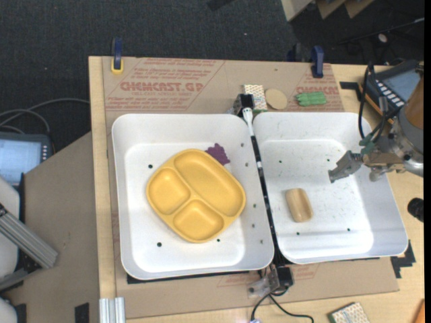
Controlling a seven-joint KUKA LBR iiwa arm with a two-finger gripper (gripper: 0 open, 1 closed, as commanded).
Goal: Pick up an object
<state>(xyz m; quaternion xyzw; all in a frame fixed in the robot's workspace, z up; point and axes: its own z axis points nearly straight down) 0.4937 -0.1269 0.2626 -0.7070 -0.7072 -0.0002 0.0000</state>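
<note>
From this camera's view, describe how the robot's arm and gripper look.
The gripper is a grey metal piece with a narrow tip, seen from above. Behind it sits a tan and grey wrist block with thin green and dark cables looping over it. Further right, the arm is a rounded grey body at the picture's edge.

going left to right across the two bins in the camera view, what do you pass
yellow divided plate → small purple object at the plate's far right edge → tan bread-like piece in the right bin → gripper
</note>
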